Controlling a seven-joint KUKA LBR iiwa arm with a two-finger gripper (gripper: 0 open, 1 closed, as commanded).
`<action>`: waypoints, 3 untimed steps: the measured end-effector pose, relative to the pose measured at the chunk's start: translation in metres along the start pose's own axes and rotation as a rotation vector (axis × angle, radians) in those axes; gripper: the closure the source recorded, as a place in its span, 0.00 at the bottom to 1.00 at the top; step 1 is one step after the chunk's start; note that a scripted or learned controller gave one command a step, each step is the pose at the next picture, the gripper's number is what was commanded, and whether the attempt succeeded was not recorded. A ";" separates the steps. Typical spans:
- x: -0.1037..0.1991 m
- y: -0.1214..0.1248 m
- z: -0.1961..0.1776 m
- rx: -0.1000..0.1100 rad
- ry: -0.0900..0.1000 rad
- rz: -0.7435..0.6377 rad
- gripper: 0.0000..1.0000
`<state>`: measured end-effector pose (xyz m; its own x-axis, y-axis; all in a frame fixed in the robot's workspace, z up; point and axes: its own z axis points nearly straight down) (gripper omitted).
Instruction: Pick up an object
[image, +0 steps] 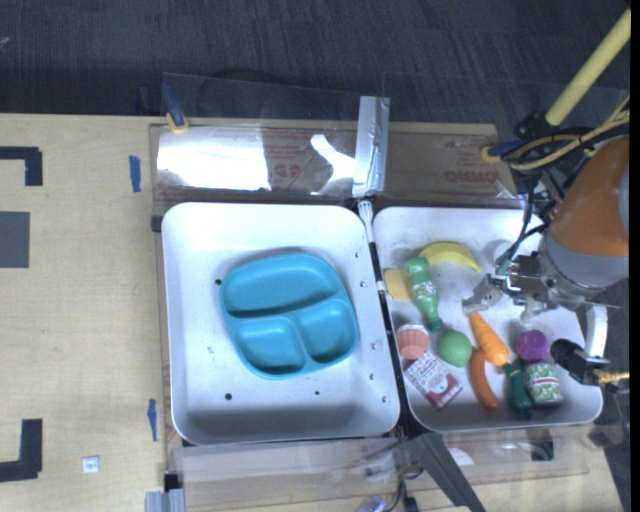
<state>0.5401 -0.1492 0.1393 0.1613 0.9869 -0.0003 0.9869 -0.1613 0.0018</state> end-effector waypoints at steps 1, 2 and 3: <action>-0.034 -0.006 0.017 0.005 0.001 0.198 0.00; -0.005 -0.020 0.053 -0.002 0.000 -0.072 0.00; -0.005 -0.018 0.041 -0.007 0.000 -0.070 1.00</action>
<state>0.5215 -0.1517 0.0978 0.0914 0.9958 -0.0008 0.9958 -0.0913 0.0089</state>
